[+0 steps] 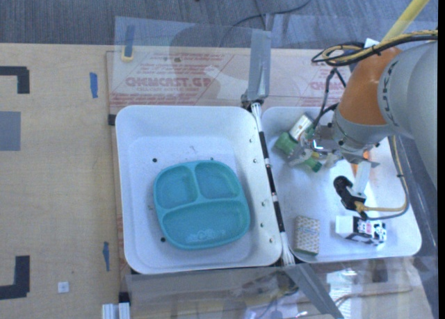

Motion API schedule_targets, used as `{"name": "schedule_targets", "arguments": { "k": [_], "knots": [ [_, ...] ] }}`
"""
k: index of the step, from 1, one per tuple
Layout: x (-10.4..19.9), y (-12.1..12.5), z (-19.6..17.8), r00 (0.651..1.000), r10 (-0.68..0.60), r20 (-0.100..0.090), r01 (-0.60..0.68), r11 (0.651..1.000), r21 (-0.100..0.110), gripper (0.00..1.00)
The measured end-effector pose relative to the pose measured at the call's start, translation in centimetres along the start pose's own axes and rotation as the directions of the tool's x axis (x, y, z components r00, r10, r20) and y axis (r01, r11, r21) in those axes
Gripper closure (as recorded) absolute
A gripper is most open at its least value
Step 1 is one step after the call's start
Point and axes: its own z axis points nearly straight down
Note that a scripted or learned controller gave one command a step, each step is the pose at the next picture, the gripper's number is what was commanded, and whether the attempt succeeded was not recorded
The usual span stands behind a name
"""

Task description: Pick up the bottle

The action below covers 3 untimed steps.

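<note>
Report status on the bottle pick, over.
End effector low in the right bin, right at the green bottle; grasp unconfirmed. Small box and black-white item nearby, apart from it. Teal tray in left bin.

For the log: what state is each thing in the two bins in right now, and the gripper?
Bottle: lying in the right bin, at its upper left, beside the gripper.
Gripper: low in the right bin at the bottle; grasp cannot be judged.
Divided teal plate: flat, right way up, in the left bin.
Small tan box: lying flat near the right bin's front edge.
</note>
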Motion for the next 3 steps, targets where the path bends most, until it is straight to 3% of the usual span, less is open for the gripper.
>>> {"name": "schedule_targets", "arguments": {
  "k": [1,2,3],
  "knots": [
    [-0.2,-0.4,-0.7,1.0,0.001,-0.002,-0.001,1.0,0.017,1.0],
    [0.8,-0.4,-6.9,0.974,-0.226,-0.002,0.226,0.974,0.006,1.0],
    [5.1,5.1,-14.8,0.982,-0.186,-0.001,0.186,0.982,0.006,1.0]
  ]
}}
